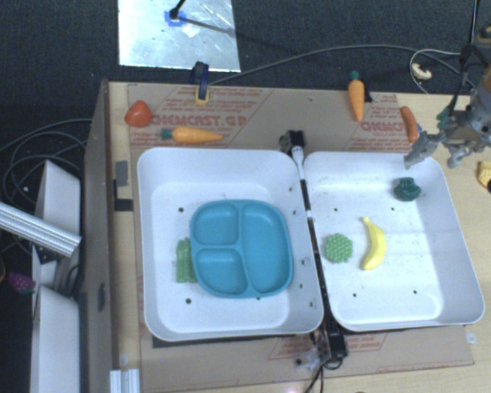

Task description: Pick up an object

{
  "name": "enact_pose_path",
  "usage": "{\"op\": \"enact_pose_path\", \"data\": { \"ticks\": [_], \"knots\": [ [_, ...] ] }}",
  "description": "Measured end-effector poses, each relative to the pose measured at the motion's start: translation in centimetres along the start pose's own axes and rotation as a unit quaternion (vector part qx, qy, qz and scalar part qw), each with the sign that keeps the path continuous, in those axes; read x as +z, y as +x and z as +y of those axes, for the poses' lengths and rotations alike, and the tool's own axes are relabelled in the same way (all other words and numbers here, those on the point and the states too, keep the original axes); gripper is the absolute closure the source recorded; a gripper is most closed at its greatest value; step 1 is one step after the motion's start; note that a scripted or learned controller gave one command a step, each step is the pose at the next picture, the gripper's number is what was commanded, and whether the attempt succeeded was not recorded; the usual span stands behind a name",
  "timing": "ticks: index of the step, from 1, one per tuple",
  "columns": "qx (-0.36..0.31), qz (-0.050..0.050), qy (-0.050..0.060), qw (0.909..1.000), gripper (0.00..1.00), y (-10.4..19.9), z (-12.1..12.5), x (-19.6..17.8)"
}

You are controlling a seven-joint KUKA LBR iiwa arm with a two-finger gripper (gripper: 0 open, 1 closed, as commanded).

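My gripper (pixel 436 153) hangs over the far right corner of the right bin (pixel 442 301). Its two fingers are spread apart, open, with nothing between them. Just below and left of it, a small dark green object (pixel 407 189) lies on the bin floor, apart from the fingers. Further toward the front lie a yellow banana (pixel 374 243) and, beside it, a round light green object (pixel 338 247).
The left bin (pixel 172 187) holds a blue divided plate (pixel 240 247) with a green piece (pixel 183 260) at its left edge. On the cardboard behind the bins lie a red tomato (pixel 137 114), three carrots (pixel 196 135) (pixel 357 98) (pixel 408 123) and a blue clamp (pixel 200 79).
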State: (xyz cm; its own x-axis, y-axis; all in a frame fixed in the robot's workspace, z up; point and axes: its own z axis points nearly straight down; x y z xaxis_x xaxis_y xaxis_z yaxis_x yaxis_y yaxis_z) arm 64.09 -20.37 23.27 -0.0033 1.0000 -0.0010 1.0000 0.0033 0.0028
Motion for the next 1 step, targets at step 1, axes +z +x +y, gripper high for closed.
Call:
{"op": "enact_pose_path", "data": {
  "ticks": [1],
  "knots": [
    [0.001,0.001,0.002,1.0,0.0,3.71,-5.57,9.29]
  ]
}}
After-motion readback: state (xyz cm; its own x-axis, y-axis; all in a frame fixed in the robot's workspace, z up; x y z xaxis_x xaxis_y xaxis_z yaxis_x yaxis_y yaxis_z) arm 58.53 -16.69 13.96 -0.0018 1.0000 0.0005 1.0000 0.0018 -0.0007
